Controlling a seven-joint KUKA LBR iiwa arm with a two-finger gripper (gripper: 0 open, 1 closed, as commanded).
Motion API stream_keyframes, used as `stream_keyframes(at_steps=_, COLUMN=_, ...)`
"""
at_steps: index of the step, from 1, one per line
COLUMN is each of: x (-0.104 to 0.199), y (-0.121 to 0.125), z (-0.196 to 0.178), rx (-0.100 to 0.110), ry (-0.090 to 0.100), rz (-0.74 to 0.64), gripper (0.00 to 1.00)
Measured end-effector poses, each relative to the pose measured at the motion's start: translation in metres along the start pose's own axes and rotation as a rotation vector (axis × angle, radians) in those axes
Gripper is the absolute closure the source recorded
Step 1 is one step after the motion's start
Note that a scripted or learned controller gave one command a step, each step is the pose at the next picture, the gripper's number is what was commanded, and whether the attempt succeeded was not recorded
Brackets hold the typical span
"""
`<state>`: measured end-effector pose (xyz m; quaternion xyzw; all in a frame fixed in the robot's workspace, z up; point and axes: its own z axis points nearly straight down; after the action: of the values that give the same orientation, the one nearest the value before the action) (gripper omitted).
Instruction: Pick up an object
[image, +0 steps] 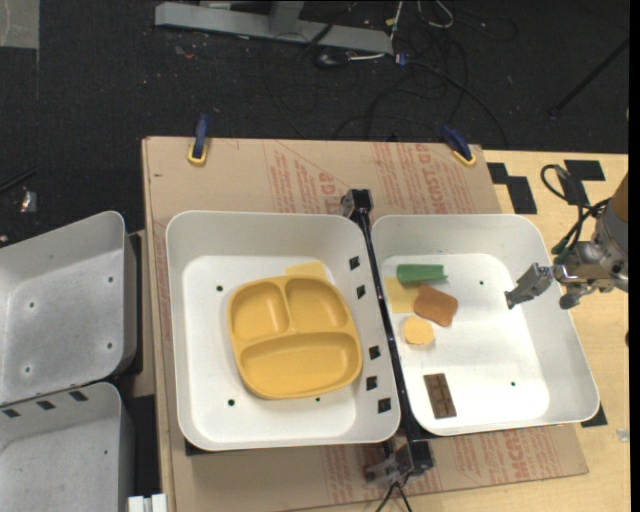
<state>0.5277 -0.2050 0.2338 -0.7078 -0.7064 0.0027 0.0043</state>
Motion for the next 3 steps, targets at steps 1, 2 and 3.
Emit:
stream_keyframes(at_steps=1, x=0.0, y=0.002, z=-0.005, rx=-0.01, ry=-0.003, rz=-0.002, gripper=0.0)
stream_keyframes(at_steps=2, x=-0.001, y=0.0, z=0.059, rx=-0.004, ry=0.0, rz=0.0, gripper=0.0)
stream_keyframes(at_steps=3, x=-0.004, y=0.002, z=0.103, rx=-0.006, ry=-0.001, rz=0.0, gripper=0.0)
